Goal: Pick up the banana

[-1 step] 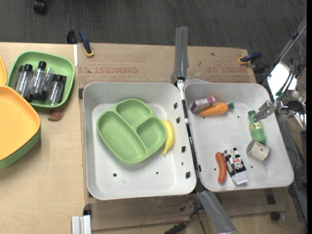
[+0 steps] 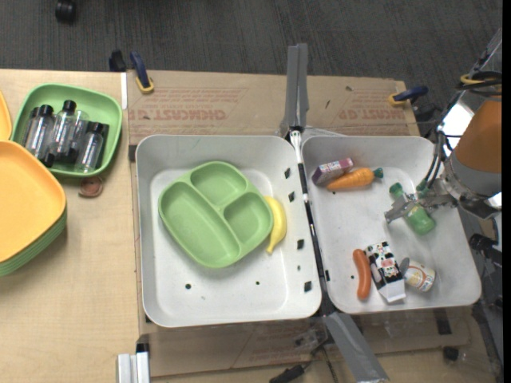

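Banana [image 2: 276, 223] lying in the left bin [image 2: 160, 294], tucked against the right rim of the green divided plate [image 2: 211, 212], probably pushed there. Long axis near-vertical in view, curve hugging the plate. Gripper [image 2: 409, 209] over the right bin, above a green object [image 2: 421, 220]; jaw state unreadable.

Pretty even, bright overhead light here, so shadows stay soft and short. The white bins [image 2: 160, 294] are nearly blown out, with mild glare at the far right by the arm. Overall a bit soft and low-res; small labels aren't readable.
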`<action>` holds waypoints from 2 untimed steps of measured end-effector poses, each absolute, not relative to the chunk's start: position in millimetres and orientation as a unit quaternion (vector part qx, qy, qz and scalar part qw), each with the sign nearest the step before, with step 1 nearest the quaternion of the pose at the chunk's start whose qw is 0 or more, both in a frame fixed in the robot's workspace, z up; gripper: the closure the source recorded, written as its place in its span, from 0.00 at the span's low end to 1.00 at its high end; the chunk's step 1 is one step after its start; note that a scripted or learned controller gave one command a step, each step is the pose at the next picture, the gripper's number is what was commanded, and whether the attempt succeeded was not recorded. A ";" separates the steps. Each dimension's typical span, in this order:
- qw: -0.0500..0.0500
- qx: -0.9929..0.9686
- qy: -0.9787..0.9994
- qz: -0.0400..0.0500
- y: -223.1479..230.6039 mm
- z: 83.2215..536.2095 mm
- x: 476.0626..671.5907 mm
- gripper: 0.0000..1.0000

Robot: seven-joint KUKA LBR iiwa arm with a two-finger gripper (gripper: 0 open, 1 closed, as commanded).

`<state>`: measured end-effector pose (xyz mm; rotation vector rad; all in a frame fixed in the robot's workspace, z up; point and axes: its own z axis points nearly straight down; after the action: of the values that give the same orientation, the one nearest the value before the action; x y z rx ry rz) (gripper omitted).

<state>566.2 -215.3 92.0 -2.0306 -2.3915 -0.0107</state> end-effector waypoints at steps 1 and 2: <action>0.000 -0.649 -0.761 -0.001 -218.4 101.0 565.3 1.00; 0.001 -0.664 -0.748 0.000 -214.2 91.2 555.8 1.00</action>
<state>555.8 -214.2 91.2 -2.0848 -2.3473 0.0005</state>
